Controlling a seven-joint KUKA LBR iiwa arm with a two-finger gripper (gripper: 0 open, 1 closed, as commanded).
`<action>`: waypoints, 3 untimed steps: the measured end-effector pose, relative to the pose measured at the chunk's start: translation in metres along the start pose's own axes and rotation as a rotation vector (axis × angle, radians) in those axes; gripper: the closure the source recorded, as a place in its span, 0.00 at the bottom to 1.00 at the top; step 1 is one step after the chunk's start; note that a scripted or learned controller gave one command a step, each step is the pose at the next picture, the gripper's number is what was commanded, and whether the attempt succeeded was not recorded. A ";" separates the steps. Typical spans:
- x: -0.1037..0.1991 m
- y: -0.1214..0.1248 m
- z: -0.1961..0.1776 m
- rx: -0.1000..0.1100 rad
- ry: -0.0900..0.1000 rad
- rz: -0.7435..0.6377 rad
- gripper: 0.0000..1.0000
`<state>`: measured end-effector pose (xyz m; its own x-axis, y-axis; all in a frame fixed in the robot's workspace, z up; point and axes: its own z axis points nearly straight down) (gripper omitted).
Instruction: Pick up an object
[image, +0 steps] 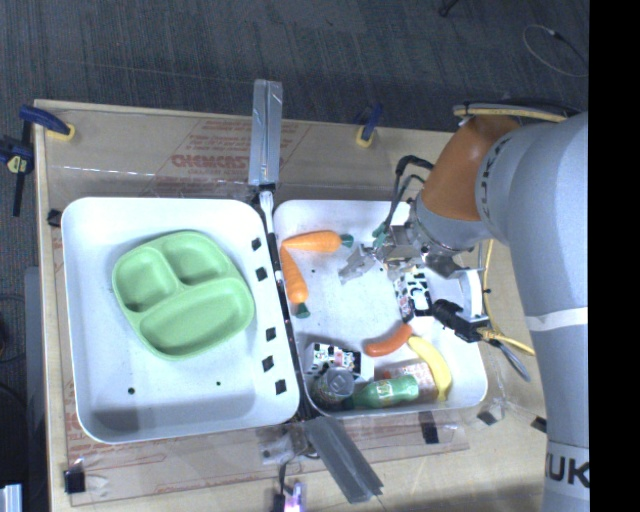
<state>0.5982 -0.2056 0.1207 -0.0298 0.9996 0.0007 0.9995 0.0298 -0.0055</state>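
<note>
Bins are set side by side on the bench, and the divider between them is taken as the landmark here. Left of the divider, the left bin is occupied by a green divided plate. Right of the divider, the right bin is crowded: one toy carrot is laid just beside the divider, running along it, and a second carrot is placed across the bin above it, its green tip pointing away from the divider. Toward the near end of the divider, a small dark printed packet and a green bottle are seen, with a sausage and a banana farther right. The gripper is held low over the bare middle of the right bin, well right of the divider; its metal fingers appear to be spread slightly apart with nothing clamped between them, though the view is blurred there.
</note>
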 end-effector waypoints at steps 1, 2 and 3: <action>-0.004 0.060 0.028 -0.005 -0.002 -0.207 0.00; -0.007 0.058 -0.148 -0.007 -0.002 -0.139 0.00; -0.004 0.022 -0.052 -0.001 0.000 -0.112 0.00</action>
<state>0.6210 -0.2088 0.1726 -0.1415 0.9899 0.0011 0.9899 0.1415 -0.0041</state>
